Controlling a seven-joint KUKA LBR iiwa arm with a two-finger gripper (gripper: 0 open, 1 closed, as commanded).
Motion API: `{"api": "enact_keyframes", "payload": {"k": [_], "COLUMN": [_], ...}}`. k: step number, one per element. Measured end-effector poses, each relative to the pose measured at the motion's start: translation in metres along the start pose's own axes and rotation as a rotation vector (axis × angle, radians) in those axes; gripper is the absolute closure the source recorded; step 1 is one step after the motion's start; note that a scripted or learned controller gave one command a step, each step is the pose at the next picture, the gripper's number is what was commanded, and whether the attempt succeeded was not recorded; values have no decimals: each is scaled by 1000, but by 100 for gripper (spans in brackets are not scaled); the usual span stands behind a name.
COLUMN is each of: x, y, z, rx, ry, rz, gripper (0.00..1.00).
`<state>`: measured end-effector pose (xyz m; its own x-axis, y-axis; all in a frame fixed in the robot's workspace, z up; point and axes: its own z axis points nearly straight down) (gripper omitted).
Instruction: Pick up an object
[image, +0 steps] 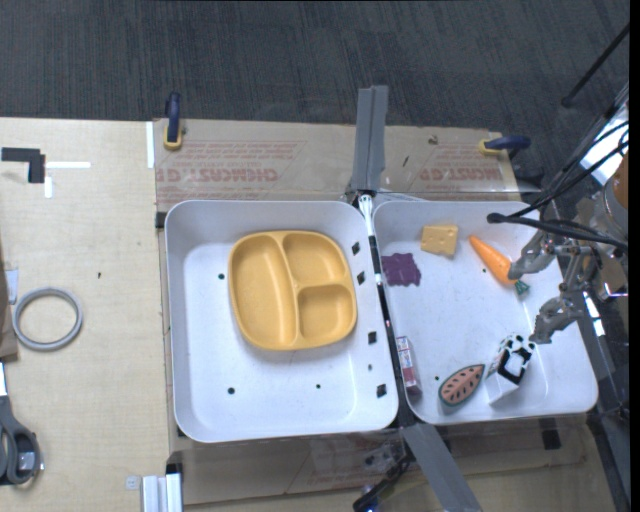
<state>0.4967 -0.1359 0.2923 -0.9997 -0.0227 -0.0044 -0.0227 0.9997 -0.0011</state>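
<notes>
Gripper (540, 292) sits over the right edge of the right bin (455, 410), fingers spread apart with nothing between them; one fingertip (522, 268) lies just beside the leaf end of the carrot (491, 257), the other (545, 322) just above the black-and-white object (514, 358).

Right bin contents:
- Carrot, orange, lying at a slant in the upper right area, near the right wall.
- Yellow cheese wedge (439, 240) near the back wall, just left of the carrot, apart from it.
- Purple piece (400, 268) close to the left wall, below and left of the cheese wedge.
- Small tube-like item (405, 357) lying along the left wall, lower half.
- Watermelon slice (461, 384) near the front wall.
- Black-and-white object just right of the watermelon slice, close to the front right corner.

Open floor in the right bin lies in the centre, between the purple piece, the carrot and the watermelon slice. Items stand mostly along the walls.

Left bin (195, 400) holds a yellow divided plate (292, 290), set toward the back and centre; bare floor runs round it, widest at the front and along the left wall.

Counter (90, 230) left of the bins carries a grey ring (45, 318). A grey bar (370, 140) runs from the back edge to the seam between the bins
</notes>
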Motion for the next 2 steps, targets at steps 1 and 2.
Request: {"api": "enact_keyframes", "payload": {"k": [1,2], "x": [-23,-64], "y": [4,28], "z": [73,141], "rx": [1,2], "ry": [5,5], "rz": [459,745], "gripper": [0,0]}}
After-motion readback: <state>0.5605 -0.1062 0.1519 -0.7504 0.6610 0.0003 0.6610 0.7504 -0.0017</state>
